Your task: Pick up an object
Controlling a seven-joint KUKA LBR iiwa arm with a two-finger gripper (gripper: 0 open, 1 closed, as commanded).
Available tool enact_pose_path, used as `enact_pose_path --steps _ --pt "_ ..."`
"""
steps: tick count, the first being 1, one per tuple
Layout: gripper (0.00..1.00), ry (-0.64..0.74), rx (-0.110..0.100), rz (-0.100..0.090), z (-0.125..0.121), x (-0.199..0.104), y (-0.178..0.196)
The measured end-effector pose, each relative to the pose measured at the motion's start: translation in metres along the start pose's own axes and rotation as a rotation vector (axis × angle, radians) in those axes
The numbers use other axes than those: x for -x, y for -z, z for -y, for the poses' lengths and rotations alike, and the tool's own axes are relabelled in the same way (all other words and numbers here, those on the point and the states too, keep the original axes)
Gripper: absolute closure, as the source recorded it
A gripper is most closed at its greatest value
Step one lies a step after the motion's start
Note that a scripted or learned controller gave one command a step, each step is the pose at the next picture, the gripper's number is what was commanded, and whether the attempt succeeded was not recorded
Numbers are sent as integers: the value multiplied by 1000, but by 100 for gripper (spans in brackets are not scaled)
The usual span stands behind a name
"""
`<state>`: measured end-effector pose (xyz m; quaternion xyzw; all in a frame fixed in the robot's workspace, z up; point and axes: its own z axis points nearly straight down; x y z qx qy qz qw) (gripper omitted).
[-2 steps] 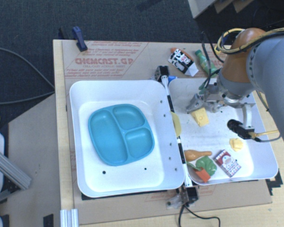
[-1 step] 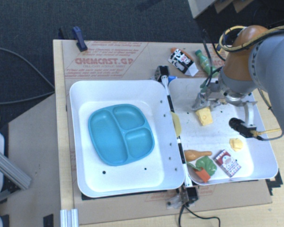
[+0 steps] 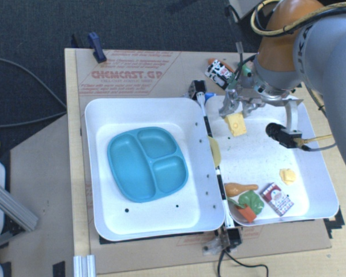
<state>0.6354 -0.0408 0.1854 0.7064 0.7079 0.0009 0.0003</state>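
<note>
A yellow cheese wedge [image 3: 237,124] with holes is hanging tilted just under the gripper [image 3: 237,109], near the right bin's [image 3: 320,172] far left corner. A small yellow block [image 3: 288,176] is lying toward the bin's right side. A red-white packet [image 3: 277,198], carrot [image 3: 240,188] and green piece [image 3: 251,201] are clustering along the near edge.

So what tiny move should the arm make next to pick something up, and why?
Probably lower straight down a little onto the yellow block. The gripper hangs right over it in the right bin, and no other item lies as close.
</note>
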Motion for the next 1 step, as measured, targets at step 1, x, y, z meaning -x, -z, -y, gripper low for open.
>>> enact_pose_path --steps 1 --pt "100 1 0 1 -15 -57 -1"
